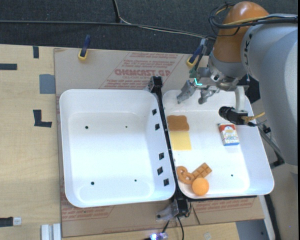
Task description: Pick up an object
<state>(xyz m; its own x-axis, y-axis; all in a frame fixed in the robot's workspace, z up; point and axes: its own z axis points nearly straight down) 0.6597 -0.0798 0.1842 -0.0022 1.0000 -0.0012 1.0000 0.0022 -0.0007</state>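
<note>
My gripper point(194, 95) hangs over the far edge of the right bin point(255, 176), its two grey fingers spread apart with nothing between them. Just below it in the bin lie a brown square slab point(177, 122) and a pale yellow slab point(181, 140) touching it. A small red, white and blue carton point(229, 134) lies toward the right side. Near the front rest an orange pretzel-like piece point(184, 173), a waffle-patterned piece point(202, 170) and an orange ball point(200, 186).
The left bin point(72, 149) sits beside the right one, with a black divider clip strip point(161, 134) between them. The grey arm point(275, 59) looms over the right side. Two yellow clamps point(83, 53) hold the cardboard at the back.
</note>
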